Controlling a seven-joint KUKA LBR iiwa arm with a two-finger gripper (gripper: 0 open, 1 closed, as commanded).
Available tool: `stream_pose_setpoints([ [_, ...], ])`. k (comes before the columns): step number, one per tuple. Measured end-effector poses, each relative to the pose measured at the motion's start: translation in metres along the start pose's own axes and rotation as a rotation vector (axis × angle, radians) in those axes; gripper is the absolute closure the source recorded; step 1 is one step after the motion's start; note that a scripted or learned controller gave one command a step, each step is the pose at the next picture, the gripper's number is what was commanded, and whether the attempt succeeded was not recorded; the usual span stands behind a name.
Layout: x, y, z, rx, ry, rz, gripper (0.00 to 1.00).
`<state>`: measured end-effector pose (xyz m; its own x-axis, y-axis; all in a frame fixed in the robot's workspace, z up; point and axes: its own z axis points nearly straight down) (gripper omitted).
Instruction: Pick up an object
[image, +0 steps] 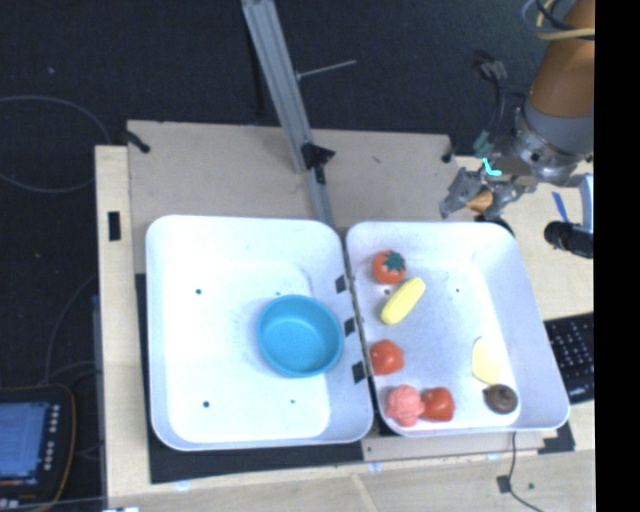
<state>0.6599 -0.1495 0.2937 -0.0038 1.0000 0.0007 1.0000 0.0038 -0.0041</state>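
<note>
My gripper (478, 198) hangs over the far right corner of the right bin (520, 280), with a small orange object (483, 200) showing between its fingers. In the right bin lie a red tomato with a green top (388, 266), a yellow corn-like piece (403, 300), a small red fruit (386, 356), a pink piece (404, 402), another red piece (437, 403), a pale yellow piece (487, 360) and a brown one (500, 399).
A blue bowl (299, 335) sits in the left bin (200, 260). A grey metal post (285, 90) rises from behind the two bins. A keyboard (570, 350) lies at the right edge, and a tablet (30, 440) at the lower left.
</note>
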Motion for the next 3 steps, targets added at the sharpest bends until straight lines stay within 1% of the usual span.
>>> stream_pose_setpoints([
  [1, 0.0, 0.001, -0.004, -0.007, -0.001, -0.001, 0.0],
  [2, -0.002, 0.007, 0.058, -0.001, -0.004, 0.003, 0.0],
  [3, -0.009, 0.014, 0.116, -0.002, -0.005, 0.006, 0.0],
])
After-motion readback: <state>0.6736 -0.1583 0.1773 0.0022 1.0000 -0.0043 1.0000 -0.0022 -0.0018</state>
